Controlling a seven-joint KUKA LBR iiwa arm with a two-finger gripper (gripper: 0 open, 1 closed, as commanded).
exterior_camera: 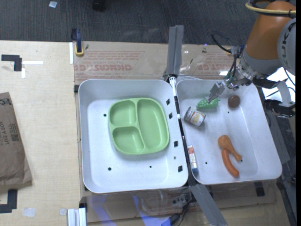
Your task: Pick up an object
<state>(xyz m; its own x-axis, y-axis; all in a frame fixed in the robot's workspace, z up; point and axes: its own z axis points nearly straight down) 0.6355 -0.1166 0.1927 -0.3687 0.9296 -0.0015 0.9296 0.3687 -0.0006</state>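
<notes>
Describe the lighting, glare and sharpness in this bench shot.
Camera view: even overhead light, soft shadows under the green divided plate and orange gourd; a bright blown-out patch beside the arm at the right bin's far corner; the gripper looks slightly soft, while the small can stays fairly crisp.

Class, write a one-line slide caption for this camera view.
Gripper over green object in right bin; green divided tray in left bin.

A green divided plate (139,125) is seen lying in the left white bin (89,173). A brown paper bag (11,140) is laid on the wooden worktop (37,84) at the far left; what may be cardboard (117,62) is spread behind the bins
</notes>
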